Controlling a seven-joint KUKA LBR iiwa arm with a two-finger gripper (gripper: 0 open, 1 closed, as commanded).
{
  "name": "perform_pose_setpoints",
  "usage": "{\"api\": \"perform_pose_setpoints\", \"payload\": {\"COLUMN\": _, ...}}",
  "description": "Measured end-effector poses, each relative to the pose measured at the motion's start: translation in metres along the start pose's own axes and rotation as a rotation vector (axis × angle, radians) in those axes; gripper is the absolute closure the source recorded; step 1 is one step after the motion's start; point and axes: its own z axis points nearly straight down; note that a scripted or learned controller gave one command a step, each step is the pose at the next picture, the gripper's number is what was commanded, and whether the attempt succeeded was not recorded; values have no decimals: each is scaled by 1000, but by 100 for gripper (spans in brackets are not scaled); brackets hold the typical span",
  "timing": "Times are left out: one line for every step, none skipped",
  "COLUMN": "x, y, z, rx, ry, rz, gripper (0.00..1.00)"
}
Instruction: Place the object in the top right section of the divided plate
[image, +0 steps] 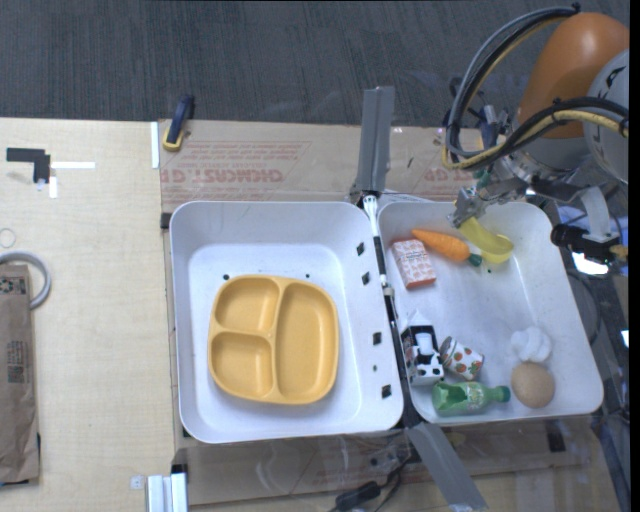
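The yellow divided plate (272, 340) lay in the middle of the left bin (200, 240). All three of its sections had nothing in them.

The gripper (470, 208) hung over the far edge of the right bin (572, 330), just above a yellow banana (487, 241). I could not tell if it was open or shut.

A carrot (441, 244) lay next to the banana, and a pink box (412, 264) sat beside it near the bin's left wall. Along the near edge were a green bottle (468, 397), a brown egg (533, 384), a white lump (531, 344), a small spotted toy (461, 359) and a black and white toy (422, 355).
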Motion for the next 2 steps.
{"api": "perform_pose_setpoints", "payload": {"x": -1, "y": 1, "z": -10, "rx": -1, "ry": -3, "rz": -2, "gripper": 100}}
{"api": "perform_pose_setpoints", "payload": {"x": 101, "y": 5, "z": 8, "rx": 3, "ry": 2, "rz": 398, "gripper": 100}}
